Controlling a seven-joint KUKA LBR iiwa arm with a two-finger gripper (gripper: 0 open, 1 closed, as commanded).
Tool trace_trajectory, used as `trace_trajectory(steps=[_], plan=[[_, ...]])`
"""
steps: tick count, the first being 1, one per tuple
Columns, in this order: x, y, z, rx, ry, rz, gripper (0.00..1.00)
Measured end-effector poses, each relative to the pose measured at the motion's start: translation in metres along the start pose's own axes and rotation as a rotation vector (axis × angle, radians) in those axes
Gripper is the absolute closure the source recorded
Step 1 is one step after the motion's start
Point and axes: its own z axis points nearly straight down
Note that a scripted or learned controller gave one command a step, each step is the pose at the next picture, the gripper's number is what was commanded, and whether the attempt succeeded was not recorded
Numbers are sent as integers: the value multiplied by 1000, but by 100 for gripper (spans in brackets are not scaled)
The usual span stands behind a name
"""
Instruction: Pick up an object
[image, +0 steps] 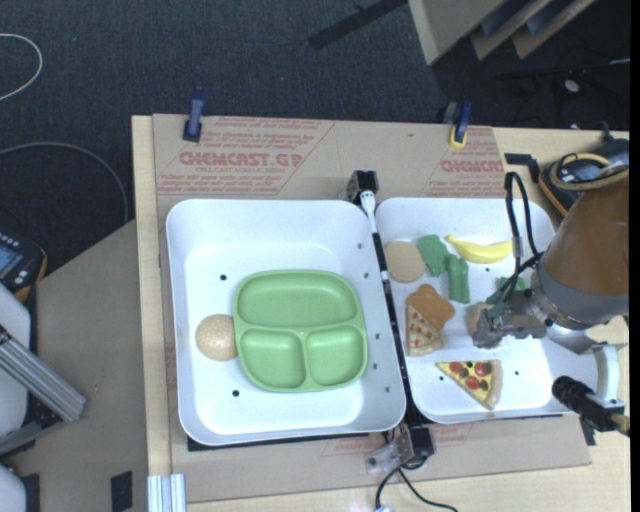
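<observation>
Bench holds two white bins (190, 300). Gripper (497, 325) low in right bin, near pizza slice (471, 379) at 7 o'clock. Jaws: cannot tell. Step: reaching. Next: close on toy, lift.

A dark carpeted floor (250, 60) surrounds the bench on the sides toward twelve and nine o'clock. The bench top is a pale board (300, 155) printed with red lettering, held at its twelve o'clock edge by a blue clamp (194, 115) and a second clamp (459, 124) with a yellow grip. Thin pale cables (20, 60) loop over the carpet toward ten o'clock. At eight o'clock lies a silvery metal rail (40, 375), perhaps aluminium framing. Toward one o'clock stands light-coloured furniture (500, 30), cropped too much to identify. The light is even and soft.
</observation>
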Motion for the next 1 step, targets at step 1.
trace_trajectory(steps=[1], plan=[[-36,2,75,-7,-3,4,100]])
